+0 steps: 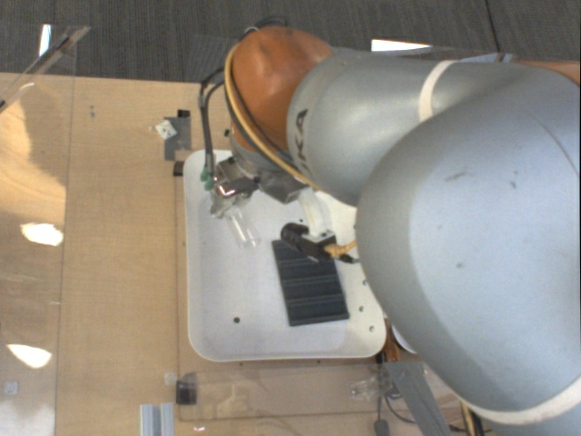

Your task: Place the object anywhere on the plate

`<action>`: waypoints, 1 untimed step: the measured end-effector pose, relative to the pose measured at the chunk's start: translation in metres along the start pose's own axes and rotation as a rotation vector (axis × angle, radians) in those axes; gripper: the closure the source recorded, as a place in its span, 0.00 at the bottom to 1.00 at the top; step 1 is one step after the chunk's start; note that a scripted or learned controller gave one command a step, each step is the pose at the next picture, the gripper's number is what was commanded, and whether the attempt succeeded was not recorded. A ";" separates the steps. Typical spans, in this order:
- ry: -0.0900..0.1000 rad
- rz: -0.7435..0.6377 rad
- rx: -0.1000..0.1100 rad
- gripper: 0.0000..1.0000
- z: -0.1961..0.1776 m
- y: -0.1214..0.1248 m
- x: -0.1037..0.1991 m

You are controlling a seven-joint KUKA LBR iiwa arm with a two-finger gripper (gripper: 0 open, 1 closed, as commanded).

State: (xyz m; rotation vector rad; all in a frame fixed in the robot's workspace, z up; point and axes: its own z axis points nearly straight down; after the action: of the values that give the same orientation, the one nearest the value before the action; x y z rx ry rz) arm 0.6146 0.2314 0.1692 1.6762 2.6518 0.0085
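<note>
Arm [472,198] comes in from the right and bulks over most of that side of my view. The big grey links sit close to the camera. The orange band [268,71] is at top centre, with the wrist angled down and left into the white bin [227,334]. Black and yellow cables [238,107] loop around the orange section and run down to the tool.

Gripper [234,221] is low over the bin's upper-left part, pointing down and slightly right towards the bin floor. A small green light [207,179] is lit on its body. The tips are translucent and wash out against the white floor, so I can't tell how the jaws stand, wide or narrow. I can't tell whether the tips touch the floor either.

The object [300,239] is a small black piece with a yellow-orange end on its right. It lies in the bin just right of the gripper and apart from it, partly under the arm's edge. It sits at the top edge of the plate [310,287], which is a dark ribbed rectangle lying flat mid-bin with its long axis tilted a bit. The object touches or overlaps that top edge, but I can't tell which.

A small dark speck [237,319] lies on the bin floor, left of the plate's lower end. The bin rests on the wooden bench [109,243].
</note>
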 end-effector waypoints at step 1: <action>-0.002 -0.319 -0.002 1.00 0.081 0.034 -0.040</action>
State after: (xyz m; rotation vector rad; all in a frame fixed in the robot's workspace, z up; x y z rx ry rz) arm 0.6629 0.2096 0.0885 1.2317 2.8814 0.0090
